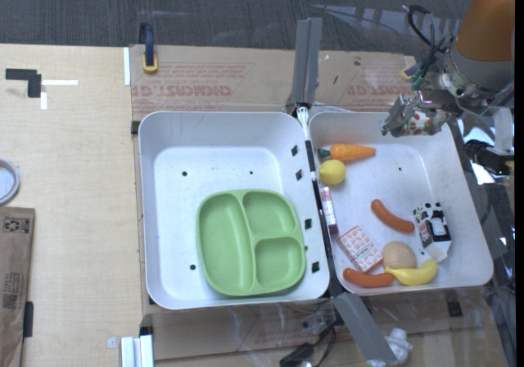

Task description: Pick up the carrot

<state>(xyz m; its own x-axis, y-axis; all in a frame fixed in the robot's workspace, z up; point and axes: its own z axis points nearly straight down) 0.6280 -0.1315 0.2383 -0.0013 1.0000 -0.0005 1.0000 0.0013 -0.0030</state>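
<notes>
The carrot [354, 152] is orange with a small green end pointing left. It lies flat near the back wall of the right bin [458, 169], just above a yellow lemon [332, 172]. My gripper [404, 121] hangs at the back right corner of that bin, up and to the right of the carrot and apart from it. Nothing shows in the gripper. Cables and the wrist blur its tip.
The right bin also holds an orange-red sausage [391, 215], a black and white carton [432, 231], a pink box [360, 247], a tan round item [399, 255], a banana [414, 275] and another sausage [368, 278]. A green divided plate [251, 241] sits in the left bin [164, 193].
</notes>
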